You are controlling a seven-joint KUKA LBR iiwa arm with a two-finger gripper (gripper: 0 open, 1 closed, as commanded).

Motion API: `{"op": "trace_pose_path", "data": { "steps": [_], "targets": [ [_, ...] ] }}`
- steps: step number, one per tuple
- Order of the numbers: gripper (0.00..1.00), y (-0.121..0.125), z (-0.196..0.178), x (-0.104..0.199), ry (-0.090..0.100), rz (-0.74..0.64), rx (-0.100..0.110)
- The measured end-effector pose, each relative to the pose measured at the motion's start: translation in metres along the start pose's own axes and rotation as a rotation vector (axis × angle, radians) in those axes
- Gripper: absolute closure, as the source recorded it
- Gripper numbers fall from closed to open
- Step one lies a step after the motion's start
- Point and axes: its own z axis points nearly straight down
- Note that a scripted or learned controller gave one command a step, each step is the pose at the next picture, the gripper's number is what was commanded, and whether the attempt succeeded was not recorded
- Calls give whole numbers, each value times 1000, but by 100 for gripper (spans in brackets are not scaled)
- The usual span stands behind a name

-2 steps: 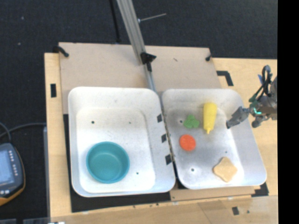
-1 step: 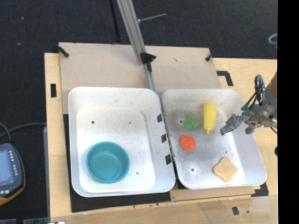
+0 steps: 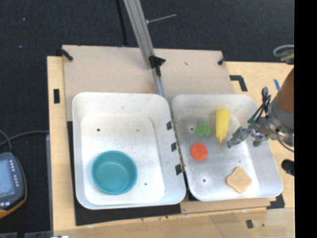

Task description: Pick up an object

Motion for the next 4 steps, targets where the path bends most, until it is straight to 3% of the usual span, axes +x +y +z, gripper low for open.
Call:
{"op": "trace_pose_path", "data": {
  "steps": [1, 2, 3, 4],
  "targets": [
    [0, 2, 44, 5, 0, 1, 0],
    [100, 4, 30, 4, -1, 5, -7],
    [100, 8, -30, 2, -1, -4, -5],
    [100, 8, -2, 1, -1, -1, -1]
  ]
}}
